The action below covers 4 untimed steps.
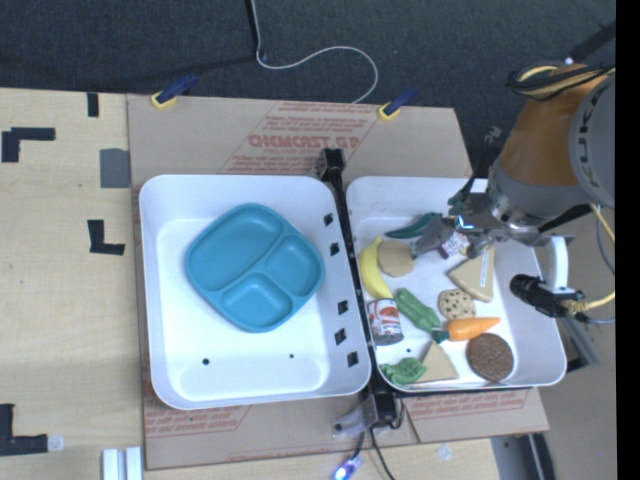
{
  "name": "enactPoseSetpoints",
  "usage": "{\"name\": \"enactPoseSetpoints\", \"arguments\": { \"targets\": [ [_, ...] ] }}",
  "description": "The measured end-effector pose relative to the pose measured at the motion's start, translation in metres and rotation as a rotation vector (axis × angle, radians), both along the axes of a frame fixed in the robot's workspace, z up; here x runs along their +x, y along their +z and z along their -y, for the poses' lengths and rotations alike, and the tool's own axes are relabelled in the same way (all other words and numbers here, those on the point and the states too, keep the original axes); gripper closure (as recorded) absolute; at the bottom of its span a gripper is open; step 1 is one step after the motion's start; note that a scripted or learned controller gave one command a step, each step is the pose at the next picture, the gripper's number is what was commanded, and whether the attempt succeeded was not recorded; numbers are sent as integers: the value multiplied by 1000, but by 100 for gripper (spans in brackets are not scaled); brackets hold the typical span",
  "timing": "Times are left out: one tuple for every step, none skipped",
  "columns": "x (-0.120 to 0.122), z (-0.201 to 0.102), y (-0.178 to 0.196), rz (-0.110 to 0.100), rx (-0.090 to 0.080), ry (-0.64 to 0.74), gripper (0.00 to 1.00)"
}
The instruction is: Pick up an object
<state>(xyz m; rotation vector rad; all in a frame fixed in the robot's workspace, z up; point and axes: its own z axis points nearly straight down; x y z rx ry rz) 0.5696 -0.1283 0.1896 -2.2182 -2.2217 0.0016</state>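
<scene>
White plastic, nearest the lens: right bin (527,313) crowded with toy food, left bin (250,363) touching it along a shared black seam.

At the right bin's near edge, a green leafy piece (403,371) touching a tan wedge (441,361), with a brown round biscuit (490,356) just beside. Next row back: small red-and-white can (386,320) against the seam-side wall, orange carrot (470,328) lying flat, green pod (418,309) slanting between them. Behind those, a chocolate-chip cookie (455,302) and a pale cheese wedge (475,277). Yellow banana (373,270) curved along the seam-side wall, touching a tan disc (396,260).

Farther in, gripper (447,236) low over the bin's far half, just beside a dark green piece (411,230) and above the tan disc. Open or closed: cannot tell. Nothing visibly gripped.

In the left bin, a blue divided plate (255,266), set flat and turned at an angle.

Grey arm (545,148) with orange band reaching in from the right. Beneath both bins, printed cardboard sheet (300,133), pinned at its far edge by two blue-and-yellow clamps (175,90). Beyond, a white cable (318,60) looping over dark carpet (120,18).
</scene>
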Motion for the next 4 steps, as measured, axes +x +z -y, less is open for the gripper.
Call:
{"name": "enactPoseSetpoints", "arguments": {
  "targets": [
    [-70, -54, 33, -3, 3, 3, 0],
    [-87, -112, 22, -4, 2, 5, 0],
    [-88, -184, -8, -5, 1, 6, 0],
    [-87, -180, 3, -4, 0, 1, 100]
  ]
}}
